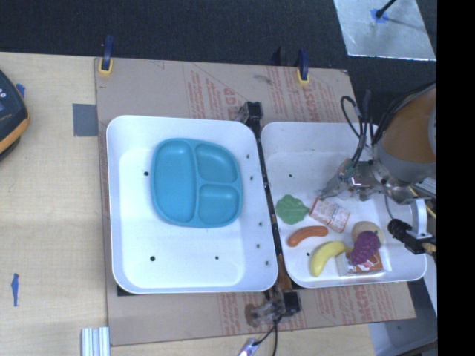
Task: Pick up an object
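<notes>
Objects sit in right bin (297,136): green leafy toy (292,209), small packet (329,213), orange sausage (307,235), banana (326,256), purple grapes (364,248) on a card. Left bin (185,273) w/ blue divided plate (197,182). Tool (349,180) over right bin's upper middle, near packet, not touching as far as I can see; grip state: can't tell. Advice: pick isolated item, e.g. leafy toy, centre over it, drop straight, avoid bin wall.

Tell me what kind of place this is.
Likely a robot grasping test bench: two shallow white bins on clamped cardboard, toy food such as a yellow plastic banana, and a grey, orange-banded arm.
</notes>
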{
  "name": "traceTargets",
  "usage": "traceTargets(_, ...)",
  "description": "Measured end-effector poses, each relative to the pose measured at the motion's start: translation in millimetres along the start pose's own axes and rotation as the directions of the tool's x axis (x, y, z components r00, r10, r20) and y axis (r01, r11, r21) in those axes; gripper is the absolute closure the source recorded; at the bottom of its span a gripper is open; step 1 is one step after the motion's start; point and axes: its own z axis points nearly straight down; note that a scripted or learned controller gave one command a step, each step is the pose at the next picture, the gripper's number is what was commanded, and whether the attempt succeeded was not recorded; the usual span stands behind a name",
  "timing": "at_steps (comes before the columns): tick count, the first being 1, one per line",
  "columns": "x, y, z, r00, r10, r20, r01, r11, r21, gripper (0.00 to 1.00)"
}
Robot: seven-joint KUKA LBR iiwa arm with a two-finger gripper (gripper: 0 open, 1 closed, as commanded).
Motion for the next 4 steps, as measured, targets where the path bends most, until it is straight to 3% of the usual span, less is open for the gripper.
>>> traceTargets(1,-32.2,46.8,3.6,1.0,0.0,-0.003,0.0,1.0,0.009,0.0)
traceTargets(2,-32.6,47.2,-7.0,1.0,-0.003,-0.003,0.003,1.0,0.009,1.0)
traceTargets(3,17.0,74.0,4.6,1.0,0.002,-0.003,-0.002,0.999,0.032,1.0)
traceTargets(4,63.2,90.8,-77.2,1.0,-0.001,-0.004,0.001,1.0,0.009,1.0)
